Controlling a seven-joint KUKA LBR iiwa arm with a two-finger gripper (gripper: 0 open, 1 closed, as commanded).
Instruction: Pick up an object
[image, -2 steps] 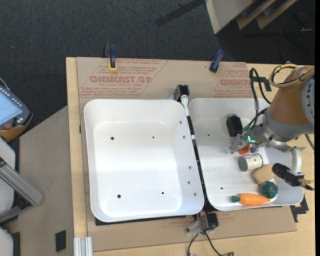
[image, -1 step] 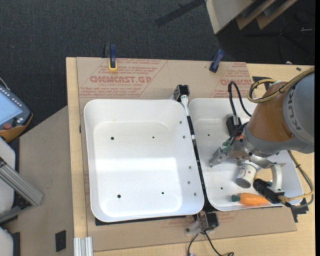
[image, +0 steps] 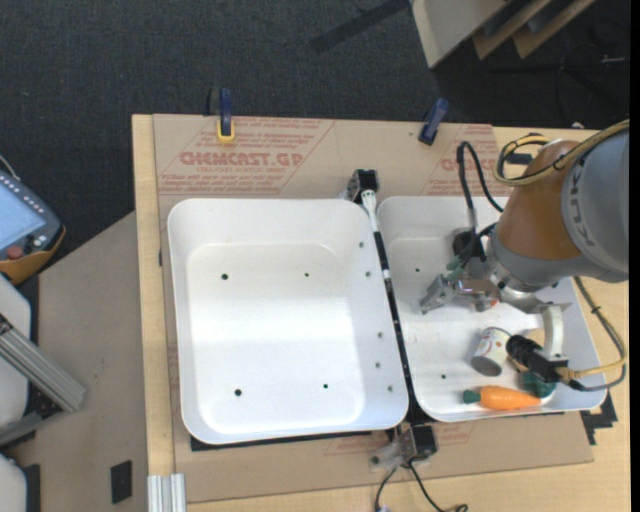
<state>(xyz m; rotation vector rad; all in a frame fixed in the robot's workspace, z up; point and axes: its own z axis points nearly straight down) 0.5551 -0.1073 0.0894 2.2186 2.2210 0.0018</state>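
Note:
My gripper (image: 440, 293) hangs low over the middle left of the right bin (image: 425, 212), reaching in from the right below the orange wrist band. A small green thing (image: 456, 266) shows just beside the gripper's upper side; whether it is held cannot be made out. An orange carrot-shaped object (image: 508, 399) with a green tip lies at the bin's front edge. A small white and grey cup-like object (image: 488, 346) lies on its side just above the carrot, right of and below the gripper.
The left bin (image: 190, 240) sits beside the right one, a dark divider strip (image: 388, 300) between them. A dark green piece (image: 536, 382) lies near the carrot. Clamps (image: 225, 115) hold the cardboard base at the back edge.

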